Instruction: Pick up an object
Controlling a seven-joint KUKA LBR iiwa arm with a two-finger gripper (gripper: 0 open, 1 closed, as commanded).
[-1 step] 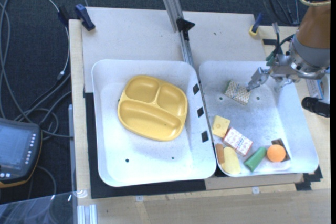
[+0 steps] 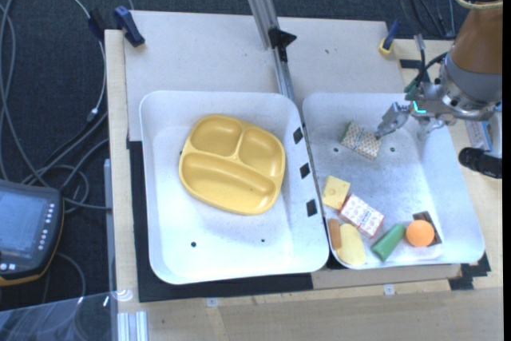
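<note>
Jaws (image 2: 393,122) hang low over the right bin (image 2: 447,188) w/ the tips just right of the small patterned block (image 2: 361,140), maybe touching its corner; can't tell if they're spread or shut, nothing seen between them. Block looks light, stiff, prob. a toy box w/ smooth faces, so it could skate or tip if nudged. Best hold: across its two short flat sides, centred, not the corner.

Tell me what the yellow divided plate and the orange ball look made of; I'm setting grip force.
Yellow divided plate: probably moulded plastic, with a smooth, slightly glossy look and soft highlights along the compartment ridges. Orange ball: evenly coloured and matte; it could be plastic or foam, too small to tell.
</note>
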